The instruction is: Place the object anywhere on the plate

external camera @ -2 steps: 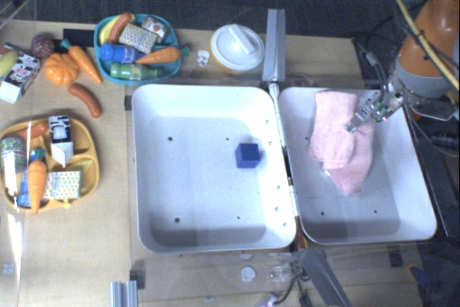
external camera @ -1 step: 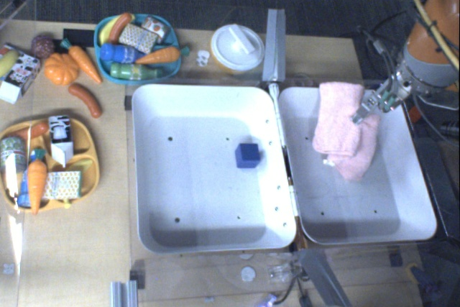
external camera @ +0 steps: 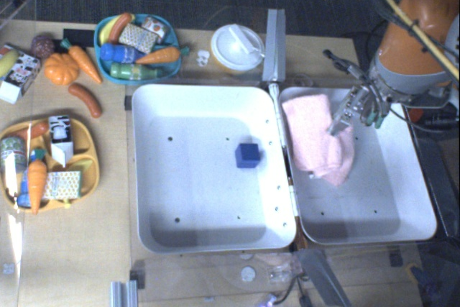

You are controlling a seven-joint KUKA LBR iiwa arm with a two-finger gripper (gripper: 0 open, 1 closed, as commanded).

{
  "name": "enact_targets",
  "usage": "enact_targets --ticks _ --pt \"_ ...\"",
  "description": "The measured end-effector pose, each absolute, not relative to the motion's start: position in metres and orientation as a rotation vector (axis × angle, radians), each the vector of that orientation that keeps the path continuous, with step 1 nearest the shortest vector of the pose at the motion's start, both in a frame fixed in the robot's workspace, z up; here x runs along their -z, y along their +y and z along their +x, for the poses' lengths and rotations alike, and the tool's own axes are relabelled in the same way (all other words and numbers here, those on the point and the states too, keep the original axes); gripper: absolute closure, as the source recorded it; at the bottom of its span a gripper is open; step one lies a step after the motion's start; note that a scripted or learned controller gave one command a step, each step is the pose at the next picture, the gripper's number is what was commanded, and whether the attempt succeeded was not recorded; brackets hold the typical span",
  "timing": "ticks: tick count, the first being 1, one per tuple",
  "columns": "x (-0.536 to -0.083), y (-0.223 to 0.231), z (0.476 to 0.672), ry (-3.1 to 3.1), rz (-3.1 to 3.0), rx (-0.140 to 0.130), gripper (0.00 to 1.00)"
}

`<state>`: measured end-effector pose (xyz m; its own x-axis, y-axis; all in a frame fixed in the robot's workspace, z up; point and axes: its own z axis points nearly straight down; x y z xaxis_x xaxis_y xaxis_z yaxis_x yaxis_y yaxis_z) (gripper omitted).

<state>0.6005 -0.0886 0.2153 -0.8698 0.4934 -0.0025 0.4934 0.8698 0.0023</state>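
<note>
Two shallow white plastic bins (external camera: 208, 101) sit side by side. One small blue cube (external camera: 248, 154) lies in the left bin; one crumpled pink cloth (external camera: 316, 136) lies in the bin right of it. Left of the bins stand two dishes of toy food (external camera: 136, 47).

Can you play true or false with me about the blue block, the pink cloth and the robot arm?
1. The blue block lies in the left bin. True.
2. The pink cloth lies in the same bin as the blue block. False: the cloth lies in the right bin, against its left side.
3. The end effector is over the right bin, at the pink cloth's right edge. True.
4. The end effector holds the blue block. False: the block sits alone on the floor of the left bin, far from the end effector.
5. The orange toy pumpkin is inside the left bin. False: it sits on the bench, outside both bins.
</note>
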Motion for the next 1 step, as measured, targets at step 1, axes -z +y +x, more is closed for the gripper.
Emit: enact_targets --ticks 1 --pt "-0.2246 -0.0428 0.5963 3.132 0.178 -0.003 1.00"
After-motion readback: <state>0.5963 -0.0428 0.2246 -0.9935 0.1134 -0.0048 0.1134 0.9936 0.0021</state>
